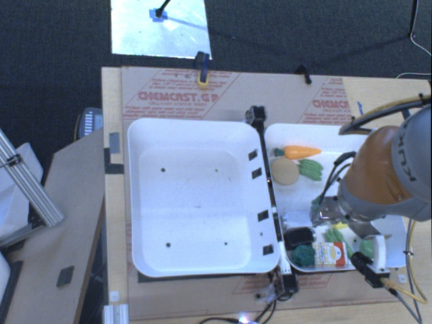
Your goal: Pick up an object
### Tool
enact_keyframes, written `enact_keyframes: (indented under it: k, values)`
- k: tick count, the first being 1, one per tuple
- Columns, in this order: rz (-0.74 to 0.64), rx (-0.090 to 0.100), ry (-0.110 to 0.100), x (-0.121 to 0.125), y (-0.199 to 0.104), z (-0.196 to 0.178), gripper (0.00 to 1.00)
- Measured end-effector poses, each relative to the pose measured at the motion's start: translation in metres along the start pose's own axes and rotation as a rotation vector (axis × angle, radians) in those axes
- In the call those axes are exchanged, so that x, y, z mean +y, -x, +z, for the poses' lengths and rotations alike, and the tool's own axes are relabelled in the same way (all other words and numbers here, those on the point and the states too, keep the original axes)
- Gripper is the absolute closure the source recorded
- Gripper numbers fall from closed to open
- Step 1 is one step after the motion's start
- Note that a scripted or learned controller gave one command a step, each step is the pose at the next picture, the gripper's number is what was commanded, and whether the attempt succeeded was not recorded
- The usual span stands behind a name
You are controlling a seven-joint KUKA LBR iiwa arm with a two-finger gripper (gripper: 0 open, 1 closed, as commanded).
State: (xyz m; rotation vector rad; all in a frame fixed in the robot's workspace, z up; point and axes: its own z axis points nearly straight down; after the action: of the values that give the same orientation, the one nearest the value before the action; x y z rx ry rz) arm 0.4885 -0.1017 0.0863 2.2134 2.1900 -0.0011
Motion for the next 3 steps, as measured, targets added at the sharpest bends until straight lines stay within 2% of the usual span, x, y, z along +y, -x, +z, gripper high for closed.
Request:
enact_keyframes:
  k: [1, 2, 3]
  values:
    - [-0.018, 0.018, -0.009, 0.086, -0.014, 0.002, 1.0]
    - [-0.024, 0.022, -0.004, 0.138, -0.093, -0.105, 1.0]
    - [-0.018, 0.022, 0.002, 0.136, -0.113, -0.306, 1.0]
